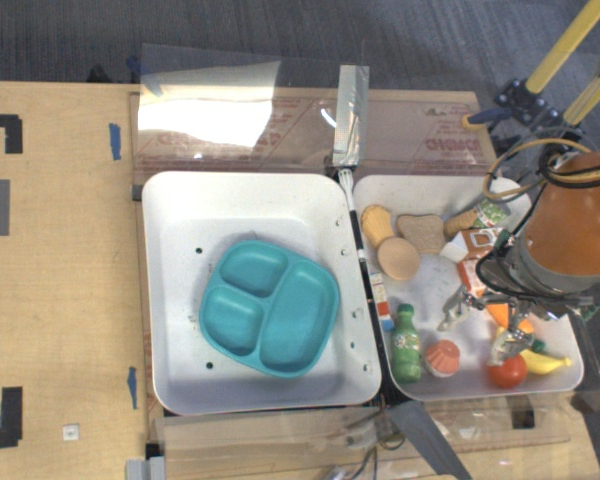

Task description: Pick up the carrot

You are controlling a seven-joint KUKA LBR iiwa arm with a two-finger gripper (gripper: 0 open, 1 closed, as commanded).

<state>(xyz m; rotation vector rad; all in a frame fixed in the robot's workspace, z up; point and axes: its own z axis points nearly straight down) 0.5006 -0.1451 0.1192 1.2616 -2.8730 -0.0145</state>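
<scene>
Carrot (496,314), as best I can judge, is the small orange piece lying in the right bin (430,190) directly under the hand (492,308), only partly visible between the metal parts. Its long axis cannot be read, since the hand and the wrist above it cover most of it. Whether the hand is released or clenched cannot be told from this slanted view, and nothing can be seen gripped in it.

Around the hand the room is tight. Just beyond it toward the bin's near wall sit a red tomato (506,370) and a yellow banana (546,363), nearly touching each other. To the hand's side, toward the middle of the bin, lie a round red-and-white piece (442,357) and a green bottle (406,342). Farther off toward the bin's back wall are a bread roll (378,224) and a tan ball (398,259). The teal divided plate (270,308) in the left bin is well apart.

A straight descent looks the likeliest move; any sideways drift risks nudging the tomato or banana.
</scene>
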